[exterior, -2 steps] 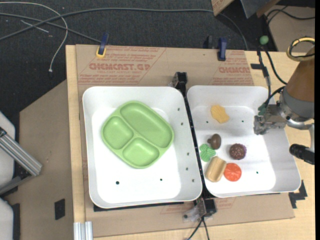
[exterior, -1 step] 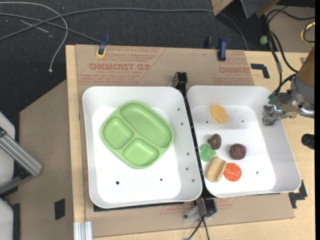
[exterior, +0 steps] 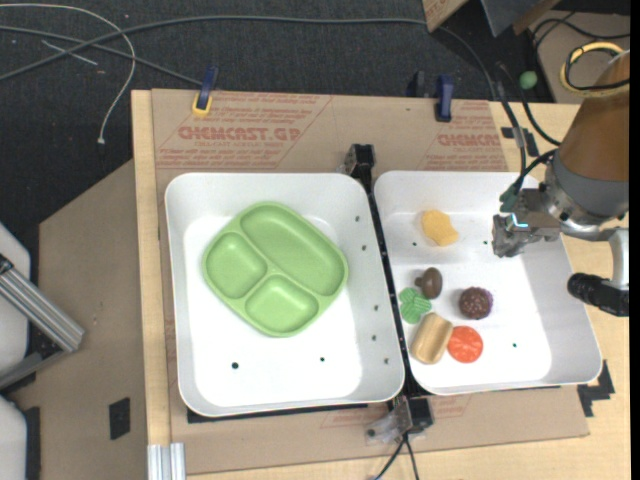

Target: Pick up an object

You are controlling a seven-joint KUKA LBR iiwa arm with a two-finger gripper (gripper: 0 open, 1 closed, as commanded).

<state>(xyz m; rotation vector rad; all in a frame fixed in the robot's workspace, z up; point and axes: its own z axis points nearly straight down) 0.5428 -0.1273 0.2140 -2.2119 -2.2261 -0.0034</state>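
Nearest the camera, the right bin (exterior: 560, 363) holds a loose cluster at its front-left: a tan cylinder (exterior: 432, 337) touching an orange-red round piece (exterior: 465, 345), a green leafy piece (exterior: 414, 303) just behind the cylinder, a small brown piece (exterior: 430, 282) beside the green one, and a dark purple ball (exterior: 476, 302) a little to the right. Farther back a yellow piece (exterior: 439, 227) lies by itself. Any of these could serve as the object to pick; none is lifted.

The gripper (exterior: 512, 234) hangs over the back right of this bin, to the right of the yellow piece and apart from it. Whether the jaws are wide or narrow cannot be told from this slanted view (they are small and dark against the bin). Nothing is visibly between them, so the pick looks not yet done: approach, closing and lift all appear to remain.

The left bin (exterior: 200, 358) carries a green divided plate (exterior: 274, 267). Both bins sit on a cardboard sheet (exterior: 300, 128) laid over the worktop, held at the far edge by two blue clamps (exterior: 206, 90). Beyond lie dark floor (exterior: 60, 138) and loose cables (exterior: 100, 58).
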